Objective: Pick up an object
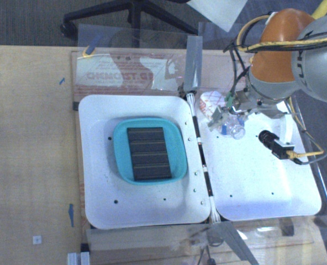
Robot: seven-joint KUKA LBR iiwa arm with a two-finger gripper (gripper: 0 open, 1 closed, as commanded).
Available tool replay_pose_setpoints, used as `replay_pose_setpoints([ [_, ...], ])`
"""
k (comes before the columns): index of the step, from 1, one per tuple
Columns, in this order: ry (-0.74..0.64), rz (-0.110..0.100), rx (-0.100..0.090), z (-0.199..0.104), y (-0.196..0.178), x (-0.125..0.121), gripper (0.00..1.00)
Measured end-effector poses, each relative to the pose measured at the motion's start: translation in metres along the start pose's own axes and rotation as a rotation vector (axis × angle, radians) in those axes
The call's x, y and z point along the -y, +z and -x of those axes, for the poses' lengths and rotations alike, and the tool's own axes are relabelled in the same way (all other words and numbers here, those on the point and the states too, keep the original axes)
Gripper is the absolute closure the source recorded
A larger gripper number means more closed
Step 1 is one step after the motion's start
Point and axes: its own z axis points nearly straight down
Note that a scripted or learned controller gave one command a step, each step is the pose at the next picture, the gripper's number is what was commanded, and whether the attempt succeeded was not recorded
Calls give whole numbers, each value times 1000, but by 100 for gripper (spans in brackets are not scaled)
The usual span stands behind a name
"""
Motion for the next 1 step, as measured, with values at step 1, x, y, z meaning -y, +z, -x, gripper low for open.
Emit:
replay_pose_setpoints([
  [1,0,3,2,0,-10,-1,100],
])
